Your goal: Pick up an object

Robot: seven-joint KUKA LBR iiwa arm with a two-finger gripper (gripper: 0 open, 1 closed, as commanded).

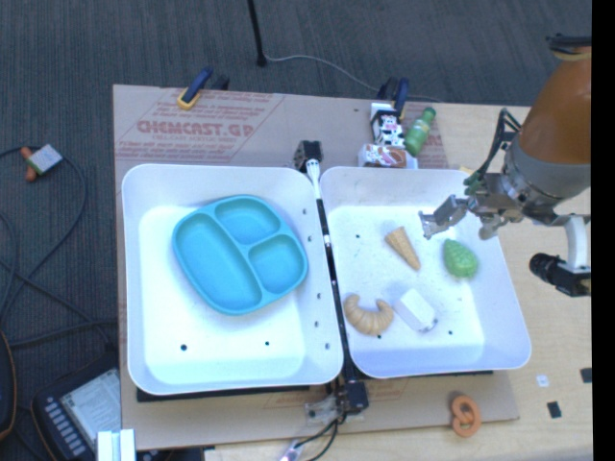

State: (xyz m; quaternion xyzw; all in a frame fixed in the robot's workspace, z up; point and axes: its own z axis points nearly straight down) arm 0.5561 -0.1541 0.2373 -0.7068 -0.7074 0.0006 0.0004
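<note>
Gripper (459, 214) fingers apart, nothing between; green object (460, 259) just below, cone (405, 247) beside.

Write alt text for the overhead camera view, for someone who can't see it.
The gripper hovers over the right bin, which holds a cone, green object, croissant and white block. The left bin holds a blue divided plate.
</note>
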